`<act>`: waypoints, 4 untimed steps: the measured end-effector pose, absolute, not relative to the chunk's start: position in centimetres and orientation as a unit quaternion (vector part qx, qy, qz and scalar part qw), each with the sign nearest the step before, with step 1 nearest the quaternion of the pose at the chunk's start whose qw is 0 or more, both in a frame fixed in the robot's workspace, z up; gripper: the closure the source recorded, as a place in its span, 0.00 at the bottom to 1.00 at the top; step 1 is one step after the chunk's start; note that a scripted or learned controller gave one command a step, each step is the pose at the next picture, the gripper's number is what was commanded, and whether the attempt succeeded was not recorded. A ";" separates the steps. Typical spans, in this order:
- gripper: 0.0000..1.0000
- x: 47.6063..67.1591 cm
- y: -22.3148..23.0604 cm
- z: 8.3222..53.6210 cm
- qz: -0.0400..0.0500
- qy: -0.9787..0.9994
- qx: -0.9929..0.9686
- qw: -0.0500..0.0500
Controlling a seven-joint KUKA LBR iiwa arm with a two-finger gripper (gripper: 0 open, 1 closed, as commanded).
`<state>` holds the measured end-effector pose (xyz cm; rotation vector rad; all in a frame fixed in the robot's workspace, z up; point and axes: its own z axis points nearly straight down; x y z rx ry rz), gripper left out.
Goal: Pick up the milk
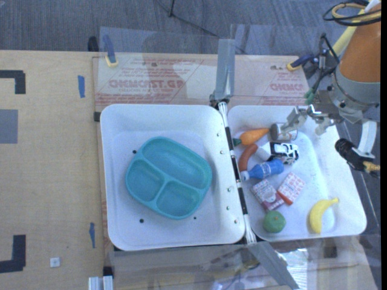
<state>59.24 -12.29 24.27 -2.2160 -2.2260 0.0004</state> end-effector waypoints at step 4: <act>0.00 61.0 -16.0 8.9 -0.003 -0.690 -0.723 -0.003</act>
